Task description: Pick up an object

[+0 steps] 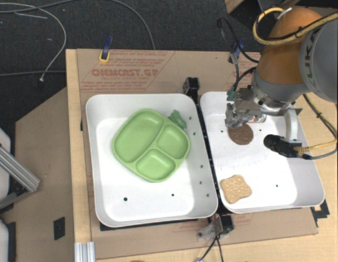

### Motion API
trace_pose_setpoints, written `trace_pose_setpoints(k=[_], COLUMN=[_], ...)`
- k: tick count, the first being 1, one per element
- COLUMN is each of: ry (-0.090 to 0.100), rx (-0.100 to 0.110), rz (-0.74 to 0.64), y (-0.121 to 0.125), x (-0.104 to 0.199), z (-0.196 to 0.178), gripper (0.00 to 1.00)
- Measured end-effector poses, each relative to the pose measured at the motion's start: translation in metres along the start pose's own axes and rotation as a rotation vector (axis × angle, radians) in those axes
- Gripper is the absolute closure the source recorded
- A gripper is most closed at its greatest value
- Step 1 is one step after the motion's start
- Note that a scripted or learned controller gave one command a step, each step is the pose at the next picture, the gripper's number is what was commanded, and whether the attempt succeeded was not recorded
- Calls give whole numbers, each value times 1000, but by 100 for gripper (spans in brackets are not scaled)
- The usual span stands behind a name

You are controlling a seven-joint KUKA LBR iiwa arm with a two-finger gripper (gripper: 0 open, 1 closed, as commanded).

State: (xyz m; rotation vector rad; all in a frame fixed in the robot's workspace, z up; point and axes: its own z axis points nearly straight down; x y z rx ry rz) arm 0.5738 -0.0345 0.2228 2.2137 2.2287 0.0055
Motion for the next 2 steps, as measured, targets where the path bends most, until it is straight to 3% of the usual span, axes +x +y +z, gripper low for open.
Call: trace_pose_setpoints(k=[2], ry=[-1], rx=[2], rz=[1], y=[17], x=[95], z=[5], gripper=[100])
